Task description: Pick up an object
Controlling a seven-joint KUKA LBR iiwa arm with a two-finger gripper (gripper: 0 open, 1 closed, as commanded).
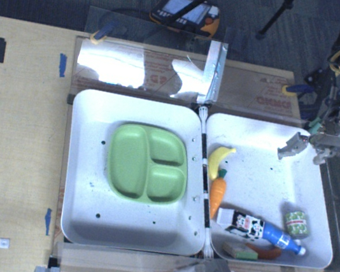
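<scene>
Currently the gripper [297, 147] is seen at the upper right of the right bin [267, 132], above its far corner, well apart from every object. Whether it is released or clenched cannot be told; the end is small and blurred, and nothing is seen held in it.

Candidate objects are all placed in the right bin. A yellow banana [219, 160] is laid against the left wall, with an orange carrot [217, 195] just below it, the two touching or nearly so. A small carton with a black-and-white print [240, 223] is found near the front left. A blue bottle [282, 239] is laid on its side just beside the carton, cap pointed right. A red item [264, 251] and a green block [239, 252] are tucked along the front wall, partly hidden. A green patterned can [296, 222] is set near the right wall.

The left bin [84, 150] is occupied by a green divided plate [148, 164], centred.

A handheld controller [184, 10] is seen on the floor beyond the bench.
</scene>
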